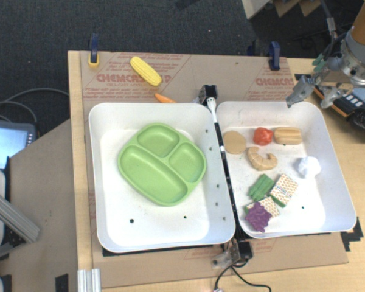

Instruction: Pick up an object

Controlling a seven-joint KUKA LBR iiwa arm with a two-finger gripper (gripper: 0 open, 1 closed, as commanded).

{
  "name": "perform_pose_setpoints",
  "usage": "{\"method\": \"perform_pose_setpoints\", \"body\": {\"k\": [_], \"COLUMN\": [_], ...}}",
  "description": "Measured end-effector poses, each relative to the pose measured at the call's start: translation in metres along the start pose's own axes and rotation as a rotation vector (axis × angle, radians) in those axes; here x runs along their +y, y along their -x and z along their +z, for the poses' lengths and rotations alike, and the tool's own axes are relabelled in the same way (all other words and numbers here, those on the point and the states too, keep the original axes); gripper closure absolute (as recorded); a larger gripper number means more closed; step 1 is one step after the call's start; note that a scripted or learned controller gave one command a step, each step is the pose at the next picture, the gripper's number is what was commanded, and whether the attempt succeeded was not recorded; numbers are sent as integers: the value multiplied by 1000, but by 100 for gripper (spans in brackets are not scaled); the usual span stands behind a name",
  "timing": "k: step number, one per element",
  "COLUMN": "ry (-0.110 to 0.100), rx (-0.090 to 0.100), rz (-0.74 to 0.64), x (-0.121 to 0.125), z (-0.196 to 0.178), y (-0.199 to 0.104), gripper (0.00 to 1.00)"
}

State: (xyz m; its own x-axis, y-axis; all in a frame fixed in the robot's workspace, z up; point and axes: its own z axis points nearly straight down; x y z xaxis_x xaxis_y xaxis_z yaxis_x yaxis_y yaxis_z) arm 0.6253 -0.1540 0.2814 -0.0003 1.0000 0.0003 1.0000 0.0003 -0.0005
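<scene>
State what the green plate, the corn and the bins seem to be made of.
Plate: likely plastic, smooth, soft sheen, moulded compartments. Corn: probably plastic toy, uniform glossy yellow. Bins: seemingly thin white plastic, rounded moulded rims, matte; exact material uncertain.

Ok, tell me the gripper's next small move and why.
Probably shift the gripper down and inward over the right bin toward the bread roll: it now hangs at that bin's far edge, and the roll is the closest item.
</scene>
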Motion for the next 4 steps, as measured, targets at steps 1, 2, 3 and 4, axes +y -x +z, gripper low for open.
{"method": "perform_pose_setpoints", "body": {"k": [1, 2, 3, 4], "ry": [-13, 5, 3, 7], "rx": [3, -2, -2, -2], "rz": [0, -1, -1, 1], "x": [22, 26, 26, -14], "z": [195, 173, 174, 194], "y": [8, 9, 9, 10], "gripper": [0, 100, 0, 0]}}
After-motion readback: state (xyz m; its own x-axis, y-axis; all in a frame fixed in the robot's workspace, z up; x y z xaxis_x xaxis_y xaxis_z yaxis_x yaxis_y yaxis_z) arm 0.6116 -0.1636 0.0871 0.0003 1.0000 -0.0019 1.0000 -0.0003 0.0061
